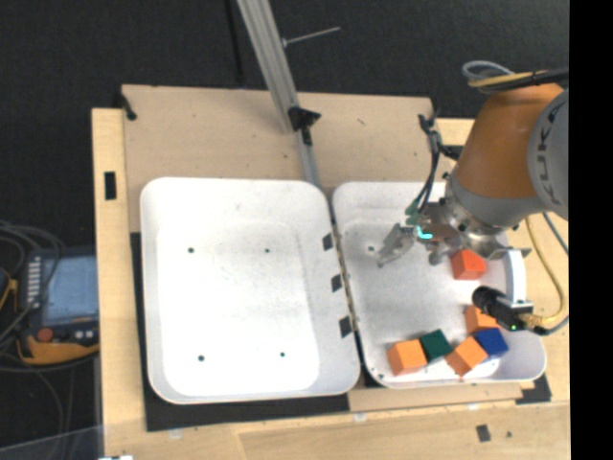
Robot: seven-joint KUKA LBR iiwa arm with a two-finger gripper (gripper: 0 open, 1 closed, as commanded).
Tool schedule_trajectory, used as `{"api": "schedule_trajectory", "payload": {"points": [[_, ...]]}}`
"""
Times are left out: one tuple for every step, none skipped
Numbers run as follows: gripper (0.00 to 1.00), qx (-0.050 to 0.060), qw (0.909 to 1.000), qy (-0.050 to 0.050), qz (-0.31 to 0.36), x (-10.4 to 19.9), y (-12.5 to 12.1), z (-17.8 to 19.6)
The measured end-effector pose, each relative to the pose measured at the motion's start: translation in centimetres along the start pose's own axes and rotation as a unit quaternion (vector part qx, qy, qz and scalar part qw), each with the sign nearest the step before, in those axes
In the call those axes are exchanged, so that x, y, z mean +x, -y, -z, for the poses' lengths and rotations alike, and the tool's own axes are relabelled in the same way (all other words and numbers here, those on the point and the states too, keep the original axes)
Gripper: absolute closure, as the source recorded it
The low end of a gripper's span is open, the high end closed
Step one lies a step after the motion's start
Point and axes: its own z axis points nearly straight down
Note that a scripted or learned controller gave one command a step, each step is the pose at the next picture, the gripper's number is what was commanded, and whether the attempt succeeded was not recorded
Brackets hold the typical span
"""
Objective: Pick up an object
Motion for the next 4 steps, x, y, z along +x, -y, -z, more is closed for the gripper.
{"api": "schedule_trajectory", "payload": {"points": [[0.0,-0.002,1.0,0.0,-0.002,0.0,-0.1,0.2],[0.0,0.001,1.0,0.002,-0.003,-0.4,0.4,-4.1],[0.0,0.001,1.0,0.002,-0.003,-0.3,0.4,-10.4],[0.0,-0.002,1.0,0.002,-0.003,-0.5,0.3,-11.7]]}}
